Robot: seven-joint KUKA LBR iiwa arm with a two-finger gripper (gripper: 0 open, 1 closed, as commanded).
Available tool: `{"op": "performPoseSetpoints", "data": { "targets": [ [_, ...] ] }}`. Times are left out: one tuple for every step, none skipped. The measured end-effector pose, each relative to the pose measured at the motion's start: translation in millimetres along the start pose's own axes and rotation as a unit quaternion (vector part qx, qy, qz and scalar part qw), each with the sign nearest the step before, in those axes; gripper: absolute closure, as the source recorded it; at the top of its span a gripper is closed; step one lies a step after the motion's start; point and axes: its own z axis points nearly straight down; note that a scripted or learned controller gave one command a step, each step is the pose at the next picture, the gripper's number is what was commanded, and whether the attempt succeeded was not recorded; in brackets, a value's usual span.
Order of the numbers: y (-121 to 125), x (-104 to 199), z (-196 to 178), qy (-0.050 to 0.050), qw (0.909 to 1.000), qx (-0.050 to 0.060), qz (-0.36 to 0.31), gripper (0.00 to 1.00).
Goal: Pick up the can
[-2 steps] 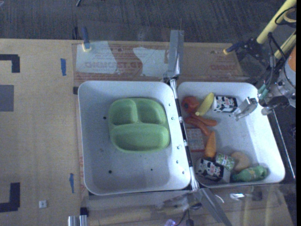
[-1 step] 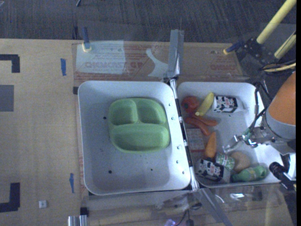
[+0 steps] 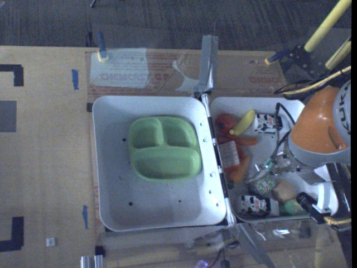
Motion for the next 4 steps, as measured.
{"op": "performPoseSetpoints", "data": {
  "targets": [
    [1.6,-0.6,-11.3,-0.001,1.0,-0.003,0.001,1.0],
    [-37.3,-35.2,-88.2,0.002,0.9997,0.003,0.022,1.0],
    [-37.3,-35.2,-88.2,0.002,0.9997,0.003,0.022,0.0],
    [16.8,13.3,0.1,0.001,0.9887,0.0,0.15,0.0]
  ]
}}
